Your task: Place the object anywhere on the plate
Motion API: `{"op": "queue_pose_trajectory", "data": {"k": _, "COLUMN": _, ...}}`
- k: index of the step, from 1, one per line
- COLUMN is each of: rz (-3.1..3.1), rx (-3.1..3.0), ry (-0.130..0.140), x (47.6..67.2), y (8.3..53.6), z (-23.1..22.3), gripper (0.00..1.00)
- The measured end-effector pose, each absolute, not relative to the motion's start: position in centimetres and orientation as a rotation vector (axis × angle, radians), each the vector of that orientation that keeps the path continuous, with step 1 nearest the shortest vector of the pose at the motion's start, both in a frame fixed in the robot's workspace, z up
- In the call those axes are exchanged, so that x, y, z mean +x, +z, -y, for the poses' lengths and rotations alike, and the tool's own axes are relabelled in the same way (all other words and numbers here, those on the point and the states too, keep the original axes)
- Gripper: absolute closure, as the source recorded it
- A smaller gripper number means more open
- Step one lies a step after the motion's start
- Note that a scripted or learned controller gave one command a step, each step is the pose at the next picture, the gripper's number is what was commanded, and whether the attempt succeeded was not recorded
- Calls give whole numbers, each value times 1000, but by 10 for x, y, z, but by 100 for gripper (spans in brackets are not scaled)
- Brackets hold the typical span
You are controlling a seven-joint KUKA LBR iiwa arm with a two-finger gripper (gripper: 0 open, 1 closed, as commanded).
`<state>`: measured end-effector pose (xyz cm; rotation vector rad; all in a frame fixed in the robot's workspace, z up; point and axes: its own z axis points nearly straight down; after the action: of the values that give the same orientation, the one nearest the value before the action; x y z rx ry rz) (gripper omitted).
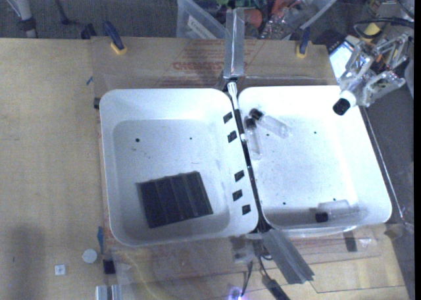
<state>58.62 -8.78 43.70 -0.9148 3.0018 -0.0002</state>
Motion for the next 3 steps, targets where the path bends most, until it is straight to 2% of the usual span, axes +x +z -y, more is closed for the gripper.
{"op": "queue_pose_trajectory", "data": {"k": 1, "rz": -2917, "rx": -1161, "ry": 1, "x": 501, "y": 436, "z": 123, "gripper": 100}}
{"op": "queue_pose_trajectory", "data": {"k": 2, "rz": -2342, "rx": -2084, "ry": -7, "x": 538, "y": 436, "z": 143, "gripper": 100}}
{"op": "queue_pose_trajectory", "data": {"k": 3, "rz": -1927, "rx": -2471, "ry": -7, "x": 617, "y": 432, "z": 65, "gripper": 100}}
